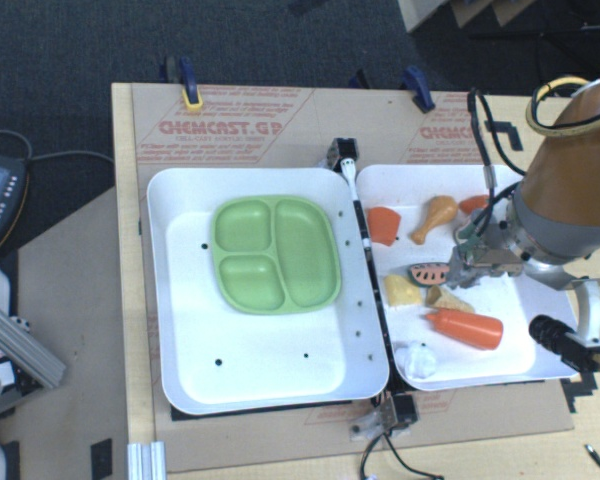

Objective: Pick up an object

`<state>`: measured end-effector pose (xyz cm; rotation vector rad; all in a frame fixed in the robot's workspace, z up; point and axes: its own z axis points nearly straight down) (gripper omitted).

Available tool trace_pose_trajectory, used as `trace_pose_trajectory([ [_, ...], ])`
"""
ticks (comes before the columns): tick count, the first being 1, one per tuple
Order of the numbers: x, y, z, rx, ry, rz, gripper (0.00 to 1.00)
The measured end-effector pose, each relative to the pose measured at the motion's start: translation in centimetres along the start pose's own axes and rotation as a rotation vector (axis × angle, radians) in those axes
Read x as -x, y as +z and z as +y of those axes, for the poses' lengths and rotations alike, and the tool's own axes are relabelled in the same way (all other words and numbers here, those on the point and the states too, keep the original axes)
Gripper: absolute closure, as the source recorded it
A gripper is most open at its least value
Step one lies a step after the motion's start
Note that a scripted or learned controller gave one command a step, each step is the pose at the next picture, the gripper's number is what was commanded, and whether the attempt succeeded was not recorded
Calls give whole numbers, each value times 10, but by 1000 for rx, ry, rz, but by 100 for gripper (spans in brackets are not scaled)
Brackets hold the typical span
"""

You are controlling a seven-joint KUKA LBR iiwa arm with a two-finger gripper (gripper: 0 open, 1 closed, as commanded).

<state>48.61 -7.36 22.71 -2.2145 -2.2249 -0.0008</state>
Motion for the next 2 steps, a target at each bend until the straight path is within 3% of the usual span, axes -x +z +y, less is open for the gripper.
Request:
trace_pose_trajectory([
  [1, -46, 10, 19, 3, 0, -2, 100],
  [2, -88, -7, 25, 4, 0, -2, 100],
])
